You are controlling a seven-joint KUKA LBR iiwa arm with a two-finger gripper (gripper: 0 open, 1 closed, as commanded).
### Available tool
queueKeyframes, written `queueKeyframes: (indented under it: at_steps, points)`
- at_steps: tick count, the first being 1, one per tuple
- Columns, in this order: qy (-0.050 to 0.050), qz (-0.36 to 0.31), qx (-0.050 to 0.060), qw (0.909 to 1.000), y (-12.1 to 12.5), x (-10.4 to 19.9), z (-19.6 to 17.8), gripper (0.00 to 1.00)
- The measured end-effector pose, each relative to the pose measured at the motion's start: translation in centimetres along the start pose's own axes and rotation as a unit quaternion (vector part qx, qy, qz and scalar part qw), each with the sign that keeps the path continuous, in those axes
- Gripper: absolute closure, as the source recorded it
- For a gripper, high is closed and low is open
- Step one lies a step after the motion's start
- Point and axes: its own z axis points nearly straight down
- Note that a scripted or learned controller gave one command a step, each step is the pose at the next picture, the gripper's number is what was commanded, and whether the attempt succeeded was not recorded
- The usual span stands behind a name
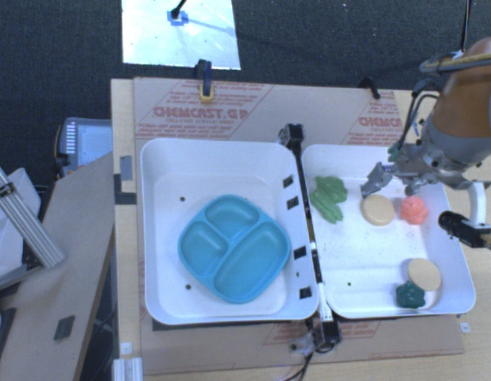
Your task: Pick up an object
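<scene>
The right bin (353, 296) holds a green leafy toy (329, 197), a tan round disc (378, 209), a pink bumpy ball (414, 209), a second tan disc (424, 273) and a dark green lump (410, 295). My gripper (395, 179) hangs over the back of this bin, just above the first tan disc and the pink ball. Its fingers (375, 181) stand spread apart with nothing between them.
In the left bin (162, 213) lies a blue divided plate (233, 247). A black clip strip (301, 213) runs along the seam between the bins. Cardboard (253, 113) lies under both bins.
</scene>
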Motion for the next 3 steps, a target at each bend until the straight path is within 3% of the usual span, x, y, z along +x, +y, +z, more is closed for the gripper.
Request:
queueKeyframes:
  at_steps: [1, 3]
  points:
    - [-0.001, -0.001, -0.006, 1.0, 0.3, 0.0, -0.7, 0.0]
    - [-0.001, -0.001, -0.005, 1.0, 1.1, 0.7, 9.0, 0.0]
